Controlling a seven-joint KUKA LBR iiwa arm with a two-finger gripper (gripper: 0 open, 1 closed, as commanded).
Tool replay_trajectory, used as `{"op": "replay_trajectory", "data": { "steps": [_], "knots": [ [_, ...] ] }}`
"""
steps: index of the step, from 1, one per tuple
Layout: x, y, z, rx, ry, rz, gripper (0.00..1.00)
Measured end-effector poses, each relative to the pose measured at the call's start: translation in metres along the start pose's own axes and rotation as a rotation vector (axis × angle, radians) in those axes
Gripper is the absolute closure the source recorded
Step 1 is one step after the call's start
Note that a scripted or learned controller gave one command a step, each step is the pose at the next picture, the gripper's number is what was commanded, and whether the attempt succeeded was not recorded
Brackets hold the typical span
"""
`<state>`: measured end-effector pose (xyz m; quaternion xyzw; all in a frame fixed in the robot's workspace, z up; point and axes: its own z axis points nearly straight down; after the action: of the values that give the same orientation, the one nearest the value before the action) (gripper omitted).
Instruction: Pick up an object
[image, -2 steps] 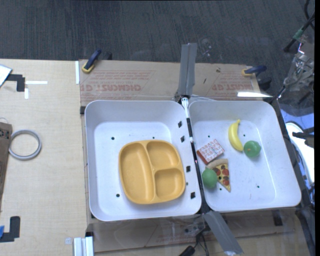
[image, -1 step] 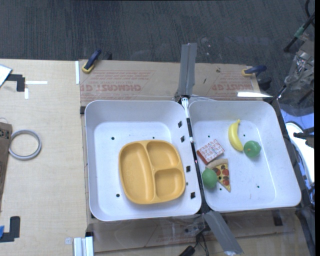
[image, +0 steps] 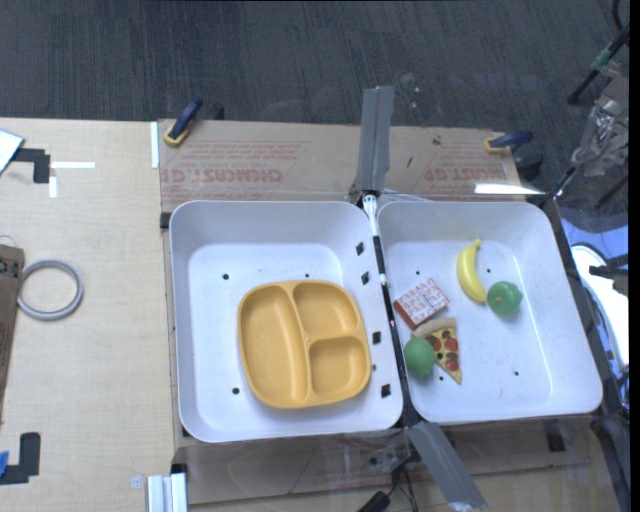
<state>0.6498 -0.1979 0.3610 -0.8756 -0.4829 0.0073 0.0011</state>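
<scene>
Yellow tray (image: 303, 342) sits in left bin (image: 195, 300). Banana (image: 470, 272), two green balls (image: 504, 298), pizza slice (image: 445, 350) in right bin (image: 540, 370); end effector state can't tell

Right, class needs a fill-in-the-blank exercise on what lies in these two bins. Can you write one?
1. The yellow divided plate lies in the ____ bin of the camera view.
2. The banana lies beside a ____ ball.
3. The pizza slice touches the other green ball in the ____ bin.
4. The plate has ____ compartments.

Missing words: left; green; right; three
</scene>
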Motion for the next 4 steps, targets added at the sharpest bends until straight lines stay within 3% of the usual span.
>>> {"op": "replay_trajectory", "data": {
  "steps": [1,3,4],
  "knots": [
    [0.026,-0.022,-0.080,-0.008,0.009,-0.004,1.00],
    [0.029,-0.021,-0.094,-0.003,0.003,-0.010,1.00],
    [0.028,-0.021,-0.094,-0.002,0.003,-0.010,0.00]
  ]
}}
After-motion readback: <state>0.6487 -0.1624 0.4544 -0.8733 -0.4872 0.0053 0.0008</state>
